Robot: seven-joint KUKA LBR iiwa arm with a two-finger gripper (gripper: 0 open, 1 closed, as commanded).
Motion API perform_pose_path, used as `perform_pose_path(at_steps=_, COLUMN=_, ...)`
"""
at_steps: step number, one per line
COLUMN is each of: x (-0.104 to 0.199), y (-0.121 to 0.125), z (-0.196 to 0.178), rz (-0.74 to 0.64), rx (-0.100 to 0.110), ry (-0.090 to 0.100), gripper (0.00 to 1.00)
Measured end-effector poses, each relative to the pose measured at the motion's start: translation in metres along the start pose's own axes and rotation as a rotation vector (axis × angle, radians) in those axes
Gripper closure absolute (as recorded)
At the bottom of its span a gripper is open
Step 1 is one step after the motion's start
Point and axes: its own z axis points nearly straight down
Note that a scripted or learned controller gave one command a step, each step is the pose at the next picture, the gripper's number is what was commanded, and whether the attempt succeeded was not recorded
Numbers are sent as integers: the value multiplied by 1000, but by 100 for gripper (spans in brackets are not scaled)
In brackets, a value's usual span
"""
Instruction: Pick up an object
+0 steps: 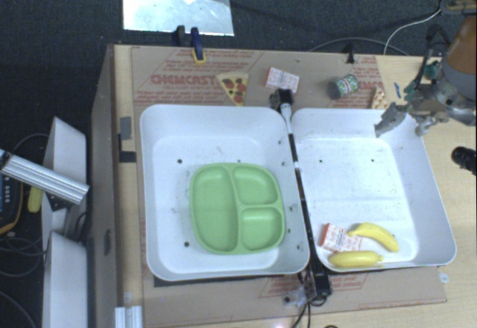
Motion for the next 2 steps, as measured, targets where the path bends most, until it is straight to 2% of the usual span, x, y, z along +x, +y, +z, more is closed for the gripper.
perform_pose_path(at_steps=1, x=-37, y=21, z=7, rz=0, rx=-1, ry=0, gripper=0)
perform_pose_path(at_steps=2, x=-4, y=64, z=2, rz=-4, rx=-2, ry=2, gripper=0)
